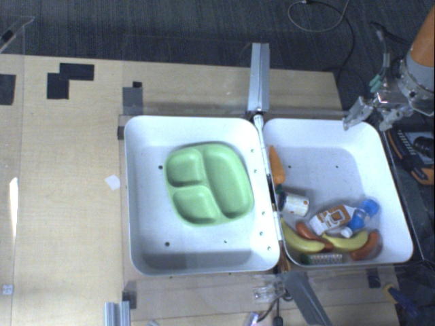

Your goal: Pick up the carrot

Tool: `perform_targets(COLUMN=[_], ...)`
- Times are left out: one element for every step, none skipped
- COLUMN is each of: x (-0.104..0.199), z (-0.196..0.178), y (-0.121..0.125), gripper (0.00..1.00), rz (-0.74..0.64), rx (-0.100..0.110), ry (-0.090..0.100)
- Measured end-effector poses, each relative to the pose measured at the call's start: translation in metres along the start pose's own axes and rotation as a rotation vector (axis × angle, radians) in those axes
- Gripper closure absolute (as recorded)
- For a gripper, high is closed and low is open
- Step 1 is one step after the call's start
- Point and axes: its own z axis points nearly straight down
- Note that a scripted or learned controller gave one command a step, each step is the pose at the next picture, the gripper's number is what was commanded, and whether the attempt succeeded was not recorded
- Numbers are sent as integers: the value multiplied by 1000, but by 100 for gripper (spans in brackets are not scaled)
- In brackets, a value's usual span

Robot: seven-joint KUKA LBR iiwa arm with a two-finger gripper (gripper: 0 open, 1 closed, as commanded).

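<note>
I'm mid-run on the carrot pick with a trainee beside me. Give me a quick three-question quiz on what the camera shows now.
1. True or false: the carrot lies in the left bin.
2. What sits in the left bin? A) a green divided tray B) a banana C) a bottle
3. Fill in: the gripper hangs over the right bin's far ______ corner.

Key:
1. False; it lies in the right bin, against its left wall.
2. A. The banana lies in the right bin.
3. right, well apart from the carrot.
</note>
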Motion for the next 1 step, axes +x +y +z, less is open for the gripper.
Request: perform_targets(x=[30], z=[119], y=[25], gripper=[0], rz=[365], rx=[2], ry=[0])
